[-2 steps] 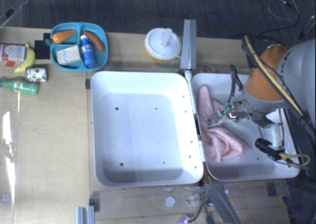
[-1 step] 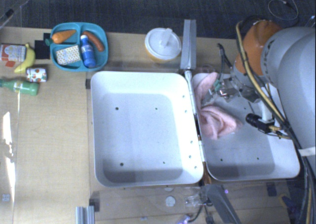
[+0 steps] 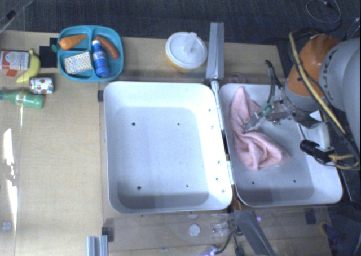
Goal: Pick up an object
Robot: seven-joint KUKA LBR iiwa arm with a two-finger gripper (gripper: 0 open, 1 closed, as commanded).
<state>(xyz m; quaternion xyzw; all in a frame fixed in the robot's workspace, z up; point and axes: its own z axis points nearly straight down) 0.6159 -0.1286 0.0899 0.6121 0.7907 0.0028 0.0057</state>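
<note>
From the camera above, the arm (image 3: 333,74) reaches in from the right over the right bin (image 3: 293,190), its gripper (image 3: 260,118) low at the upper middle of that bin, tips just at the right edge of the cloth (image 3: 252,136); I cannot tell how wide it stands. The pink cloth lies crumpled along the bin's left side, running from the upper left corner down toward the middle. The left bin (image 3: 163,148) sits just beside it. Along the bench's far edge stand a white lidded cup (image 3: 186,50) and a blue tray (image 3: 90,53) of toy food; a banana (image 3: 29,67), a can (image 3: 41,85) and a green bottle (image 3: 22,99) lie near the left edge
</note>
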